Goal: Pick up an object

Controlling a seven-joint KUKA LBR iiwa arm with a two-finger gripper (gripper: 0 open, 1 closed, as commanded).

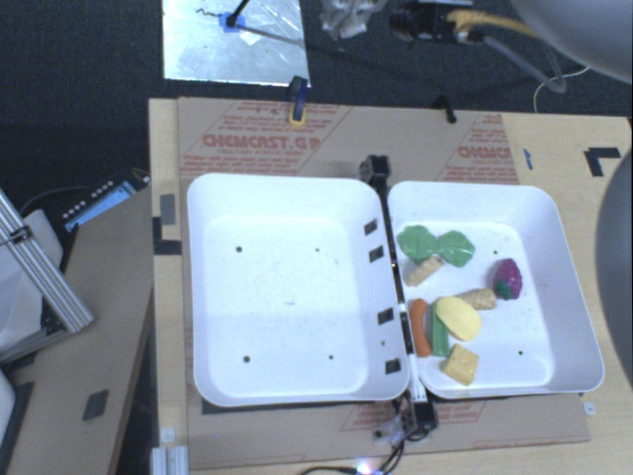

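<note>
The left bin (287, 285) sits beside the right bin (554, 295), which holds green leaves (435, 244), a beige piece (425, 270), an orange carrot (420, 327), a yellow potato-like piece (458, 318), a tan cracker (460, 364) and a purple grape cluster (507, 278). The gripper (356, 3) hangs beyond the bins at the top; its state cannot be told.

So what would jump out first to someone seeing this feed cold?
Probably the cluster of toy food in the right bin: green leaves, a purple grape bunch, a yellow lemon-like piece and an orange carrot. Next, the left bin beside it.
</note>
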